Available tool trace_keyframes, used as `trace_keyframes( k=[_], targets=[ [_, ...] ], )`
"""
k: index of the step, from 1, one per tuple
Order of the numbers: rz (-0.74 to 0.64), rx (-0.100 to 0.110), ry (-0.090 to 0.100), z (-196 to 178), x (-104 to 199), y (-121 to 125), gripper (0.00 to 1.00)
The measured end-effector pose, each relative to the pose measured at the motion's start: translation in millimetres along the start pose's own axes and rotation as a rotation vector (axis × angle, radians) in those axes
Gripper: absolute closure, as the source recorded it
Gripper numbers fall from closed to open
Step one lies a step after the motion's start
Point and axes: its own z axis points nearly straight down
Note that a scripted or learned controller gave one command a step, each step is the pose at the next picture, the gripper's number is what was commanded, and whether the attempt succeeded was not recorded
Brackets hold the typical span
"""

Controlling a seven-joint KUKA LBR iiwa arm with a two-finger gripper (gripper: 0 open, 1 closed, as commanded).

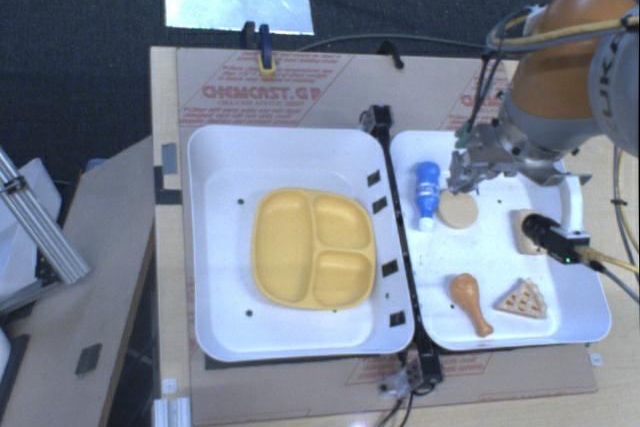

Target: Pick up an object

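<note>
Hovering low over one round tan disc (459, 212), gripper (466, 177), finger spacing impossible to tell. Alongside: one glossy blue bottle (427, 192), one drumstick (470, 301), one textured wedge (522, 300); left, one yellow three-compartment tray (312, 247).

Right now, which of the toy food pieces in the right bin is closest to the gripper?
The round tan cookie, lying just below the gripper and beside the blue bottle. The chicken drumstick and the pizza slice lie farther off, near the bin's front edge.

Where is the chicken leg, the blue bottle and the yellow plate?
chicken leg (469, 300): camera view, on its fat end.
blue bottle (427, 187): camera view, on the middle of its body.
yellow plate (283, 240): camera view, on its big left compartment.
</note>
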Motion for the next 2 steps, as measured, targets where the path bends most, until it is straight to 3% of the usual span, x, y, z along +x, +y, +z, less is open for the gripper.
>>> trace_keyframes(
  k=[2],
  targets=[
    [0.000,-0.001,0.000,4,112,5,1.00]
  ],
)
